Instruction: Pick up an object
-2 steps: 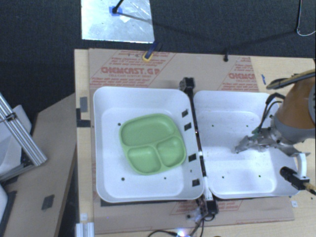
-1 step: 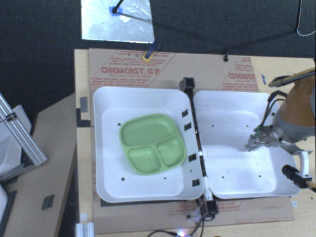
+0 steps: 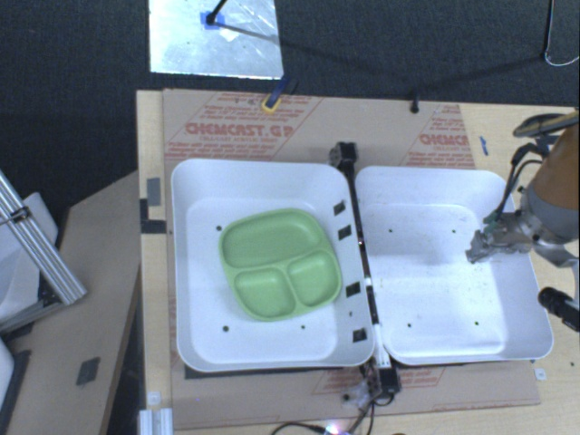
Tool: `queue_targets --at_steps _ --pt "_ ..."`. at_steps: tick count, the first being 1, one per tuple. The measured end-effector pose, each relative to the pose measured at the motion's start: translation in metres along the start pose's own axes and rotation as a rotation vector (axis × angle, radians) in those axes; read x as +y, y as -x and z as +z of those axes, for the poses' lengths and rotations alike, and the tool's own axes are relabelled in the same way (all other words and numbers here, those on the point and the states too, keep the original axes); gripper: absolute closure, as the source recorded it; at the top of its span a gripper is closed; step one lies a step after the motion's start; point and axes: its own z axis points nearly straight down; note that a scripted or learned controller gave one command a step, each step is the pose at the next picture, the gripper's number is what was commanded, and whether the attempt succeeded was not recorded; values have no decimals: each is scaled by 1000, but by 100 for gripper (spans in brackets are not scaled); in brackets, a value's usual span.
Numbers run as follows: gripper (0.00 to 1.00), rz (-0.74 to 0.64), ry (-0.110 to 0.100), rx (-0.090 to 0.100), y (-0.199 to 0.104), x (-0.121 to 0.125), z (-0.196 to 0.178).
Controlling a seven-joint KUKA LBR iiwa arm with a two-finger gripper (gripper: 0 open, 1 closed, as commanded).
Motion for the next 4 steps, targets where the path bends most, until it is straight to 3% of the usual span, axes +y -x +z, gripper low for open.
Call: queue_targets --at_steps 1,2,4 --pt "100 -1 1 -1 5 10 -59" --pt "100 -1 -3 1 5 11 -66" --pt "100 -6 -4 4 -86 35 -57"
